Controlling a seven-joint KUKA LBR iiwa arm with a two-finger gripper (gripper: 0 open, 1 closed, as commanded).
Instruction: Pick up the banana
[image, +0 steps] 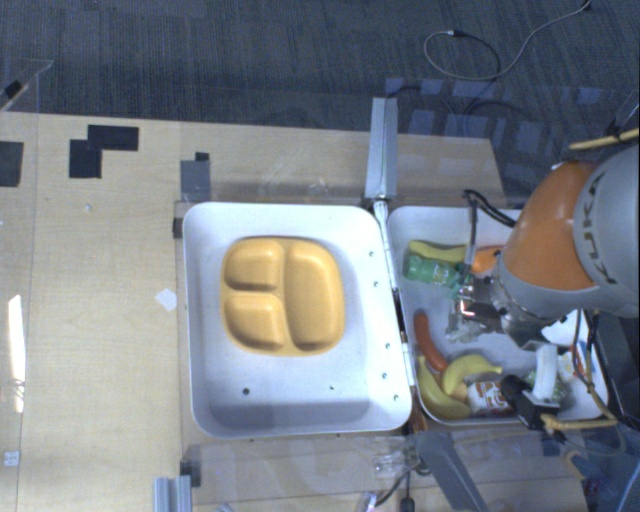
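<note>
Claw (468, 312) above banana (462, 372)

Surfaces: mostly smooth plastic and bare metal, on a pale wood-look bench.
Both white bins (200, 330) look smooth, faintly glossy plastic; yellow divided tray (284, 294) matt plastic; banana (462, 372) smooth, waxy sheen; green bottle (432, 269) shiny clear plastic; arm's orange band (548, 235) satin; bench top (90, 330) smooth and matt; floor rough carpet.
</note>
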